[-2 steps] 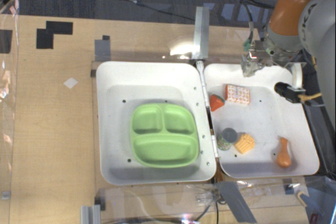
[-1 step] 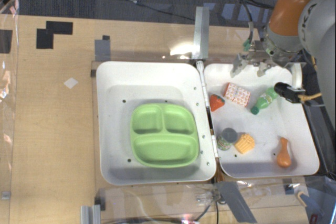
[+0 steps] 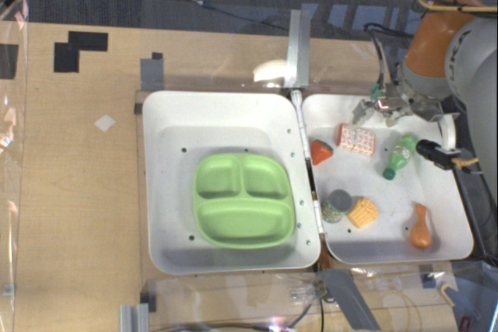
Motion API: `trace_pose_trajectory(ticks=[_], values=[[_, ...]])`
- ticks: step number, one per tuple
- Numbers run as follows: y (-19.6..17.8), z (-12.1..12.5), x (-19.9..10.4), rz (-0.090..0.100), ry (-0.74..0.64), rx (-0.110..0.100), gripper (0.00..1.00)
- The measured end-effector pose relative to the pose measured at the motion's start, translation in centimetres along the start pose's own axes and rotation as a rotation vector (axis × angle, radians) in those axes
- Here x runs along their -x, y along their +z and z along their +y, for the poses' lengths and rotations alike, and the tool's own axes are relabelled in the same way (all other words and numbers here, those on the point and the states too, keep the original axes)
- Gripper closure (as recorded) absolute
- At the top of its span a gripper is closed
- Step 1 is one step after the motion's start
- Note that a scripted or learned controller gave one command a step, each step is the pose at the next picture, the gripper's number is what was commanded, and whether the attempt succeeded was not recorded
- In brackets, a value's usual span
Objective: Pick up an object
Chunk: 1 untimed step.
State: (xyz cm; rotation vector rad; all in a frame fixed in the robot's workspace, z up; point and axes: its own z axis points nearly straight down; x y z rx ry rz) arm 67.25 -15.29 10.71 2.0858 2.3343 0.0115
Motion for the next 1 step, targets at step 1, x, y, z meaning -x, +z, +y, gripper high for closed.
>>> trace_pose_trajectory(ticks=[1], values=[[0.24,0.50,-0.40,-0.008,0.008,0.019,0.00]])
